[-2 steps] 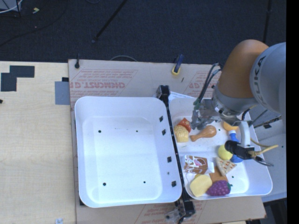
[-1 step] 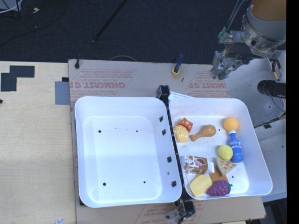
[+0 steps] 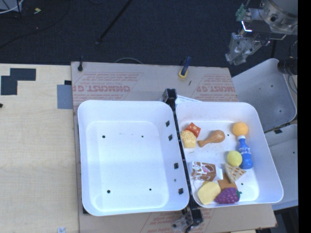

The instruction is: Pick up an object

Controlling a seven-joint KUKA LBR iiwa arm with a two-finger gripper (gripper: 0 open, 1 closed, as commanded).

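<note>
The cardboard sheet under the bins carries red printing in two places along its far edge, seen upside down and mirrored; the letters are too garbled to read with confidence. More red print shows on the cardboard's near edge, too small to tell.

The table is pale wood, with dark blocks set into its far left part. A blue-and-yellow clamp grips the cardboard's far edge, and a black clip sits where the two bins meet at the far side. The left bin is white and shallow. A grey metal plate lies to the right, behind the right bin.

The toys lie in the right bin. Near its left wall is a yellow corn-like piece touching a small red packet. Just beside them lies a brown drumstick. At the far right corner sits an orange ball, with a blue bottle just below it and a yellow-green ball touching the bottle's left side. Toward the near edge lie a brown-and-white patterned piece, a tan waffle-like wedge, a pale yellow lump and a purple grape bunch, the last two touching.

The pincer hangs high above the dark floor beyond the table, well apart from the bins; nothing is between its fingers, and I cannot tell whether they are spread or closed.
</note>
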